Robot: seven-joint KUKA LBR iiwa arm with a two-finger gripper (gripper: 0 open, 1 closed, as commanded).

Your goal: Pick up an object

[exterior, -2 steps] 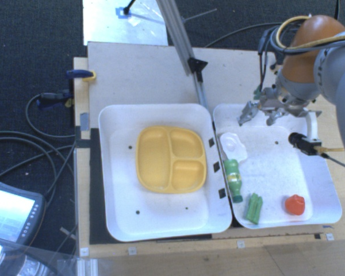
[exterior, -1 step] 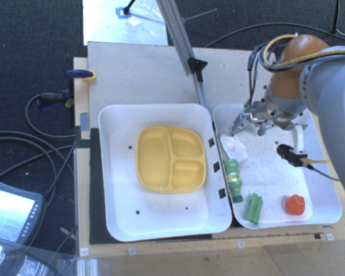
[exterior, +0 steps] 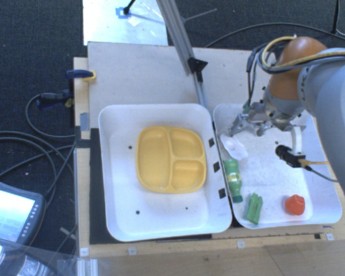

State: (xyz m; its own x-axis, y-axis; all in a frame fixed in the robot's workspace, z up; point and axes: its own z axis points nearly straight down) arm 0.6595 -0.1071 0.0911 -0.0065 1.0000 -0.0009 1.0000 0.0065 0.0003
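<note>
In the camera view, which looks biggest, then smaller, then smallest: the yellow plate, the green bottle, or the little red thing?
1. Yellow plate, by far the biggest.
2. Green bottle.
3. Little red thing, the smallest.

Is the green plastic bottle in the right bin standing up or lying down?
Lying down. The green plastic bottle rests lengthwise on the right white bin floor, along its left wall.

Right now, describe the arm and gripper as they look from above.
The arm is grey with a rounded orange band above the wrist. Yellow and black cables loop over that band. The gripper is bare grey metal with thin fingers.
</note>
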